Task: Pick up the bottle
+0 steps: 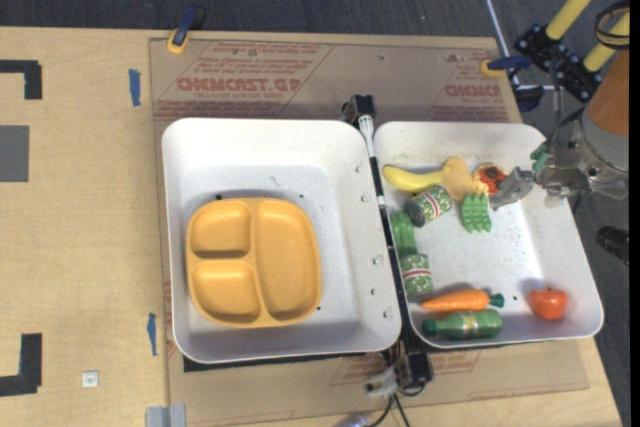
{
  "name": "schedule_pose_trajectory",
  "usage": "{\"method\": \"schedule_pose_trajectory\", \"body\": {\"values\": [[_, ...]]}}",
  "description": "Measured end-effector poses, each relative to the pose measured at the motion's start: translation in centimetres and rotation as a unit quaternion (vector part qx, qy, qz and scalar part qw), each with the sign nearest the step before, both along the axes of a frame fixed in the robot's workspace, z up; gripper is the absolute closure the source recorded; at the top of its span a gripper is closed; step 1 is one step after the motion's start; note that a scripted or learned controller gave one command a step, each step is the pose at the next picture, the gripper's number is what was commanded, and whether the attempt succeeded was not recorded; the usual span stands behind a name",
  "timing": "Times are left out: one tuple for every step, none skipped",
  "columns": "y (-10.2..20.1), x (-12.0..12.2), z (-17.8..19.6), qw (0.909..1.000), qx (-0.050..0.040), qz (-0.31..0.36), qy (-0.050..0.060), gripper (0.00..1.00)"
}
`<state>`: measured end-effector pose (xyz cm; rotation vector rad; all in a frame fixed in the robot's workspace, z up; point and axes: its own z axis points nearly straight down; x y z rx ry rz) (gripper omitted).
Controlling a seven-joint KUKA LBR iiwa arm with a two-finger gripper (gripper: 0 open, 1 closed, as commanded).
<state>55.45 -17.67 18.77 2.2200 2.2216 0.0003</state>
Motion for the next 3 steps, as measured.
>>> {"method": "schedule_pose_trajectory", "body": {"values": [[0.9,0.3,-4.8,0.9939,0.0013,-0.11,0.002,0.0],[5.8,-0.6,-10.1,0.9997,-0.0003,-0.024,-0.001,0.0],[5.7,-0.4,-9.0,0.9997,-0.0019,-0.025,-0.004,1.0]]}}
